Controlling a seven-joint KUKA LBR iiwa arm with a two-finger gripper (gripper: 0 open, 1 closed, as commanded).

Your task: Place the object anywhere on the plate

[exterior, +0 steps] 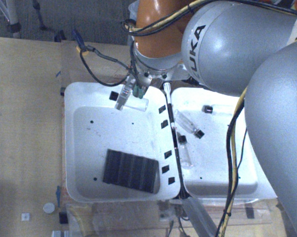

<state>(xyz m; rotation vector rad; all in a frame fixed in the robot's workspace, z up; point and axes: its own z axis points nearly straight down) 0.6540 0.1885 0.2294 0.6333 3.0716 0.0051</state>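
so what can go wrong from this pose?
1. The hand sits over the far rim of the left bin, well short of the dark plate at the near side. A release here misses the plate.
2. Whatever is at the fingers looks clear and hard to make out, so the grasp is uncertain.
3. Clear items in the right bin are also faint.

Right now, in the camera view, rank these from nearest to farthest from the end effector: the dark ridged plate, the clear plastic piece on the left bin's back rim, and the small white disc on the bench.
1. Clear plastic piece, just beside the end effector.
2. Dark ridged plate, low in the left bin.
3. Small white disc, on the bench, lower left.
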